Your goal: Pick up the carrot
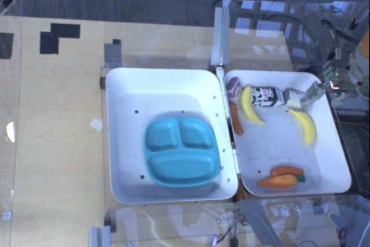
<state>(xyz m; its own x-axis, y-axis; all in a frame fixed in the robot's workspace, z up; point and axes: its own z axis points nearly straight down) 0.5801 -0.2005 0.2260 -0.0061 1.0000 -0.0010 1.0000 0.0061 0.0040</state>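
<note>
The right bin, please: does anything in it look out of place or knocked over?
Mostly not. The bottle lies on its side at the right bin's far end, between two bananas. The carrot lies near the front wall, undamaged. Nothing looks spilled.

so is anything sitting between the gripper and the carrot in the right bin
Yes, loosely: a banana lies just below the gripper at the bin's far right, partly on the line toward the carrot near the front edge. Past it, bare bin floor.
</note>
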